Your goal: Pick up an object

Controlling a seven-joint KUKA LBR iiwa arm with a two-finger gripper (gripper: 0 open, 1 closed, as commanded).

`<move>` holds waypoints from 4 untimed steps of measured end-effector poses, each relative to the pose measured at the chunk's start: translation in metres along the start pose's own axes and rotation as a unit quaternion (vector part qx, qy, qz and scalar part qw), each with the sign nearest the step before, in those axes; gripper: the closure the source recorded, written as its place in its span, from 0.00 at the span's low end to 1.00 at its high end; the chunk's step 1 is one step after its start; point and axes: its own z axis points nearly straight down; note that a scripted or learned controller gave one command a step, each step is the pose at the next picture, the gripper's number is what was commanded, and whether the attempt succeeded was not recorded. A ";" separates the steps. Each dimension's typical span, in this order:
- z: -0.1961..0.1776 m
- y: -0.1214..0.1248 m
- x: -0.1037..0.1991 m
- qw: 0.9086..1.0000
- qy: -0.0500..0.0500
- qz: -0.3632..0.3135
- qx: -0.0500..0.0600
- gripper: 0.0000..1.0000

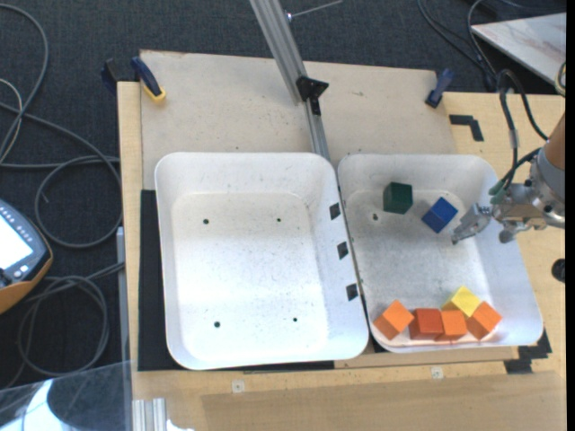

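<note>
While the gripper (486, 224) was held low at the right bin's (395, 164) right edge, its fingers spread and holding nothing, a blue cube (439, 215) was seen just left of it — beside a green cube (397, 197).

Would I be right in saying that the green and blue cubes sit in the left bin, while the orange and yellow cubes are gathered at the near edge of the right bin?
Not quite: the camera view shows the green cube and blue cube in the right bin, not the left bin. The orange cubes and yellow cube are indeed gathered at that bin's near edge.
</note>
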 end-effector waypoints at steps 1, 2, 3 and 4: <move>0.055 -0.009 -0.005 1.000 0.000 0.000 0.001 0.00; 0.108 -0.010 -0.005 1.000 0.001 -0.001 0.001 0.00; 0.093 -0.008 -0.005 1.000 -0.001 -0.001 -0.004 1.00; 0.046 -0.004 0.003 1.000 -0.002 -0.002 -0.006 1.00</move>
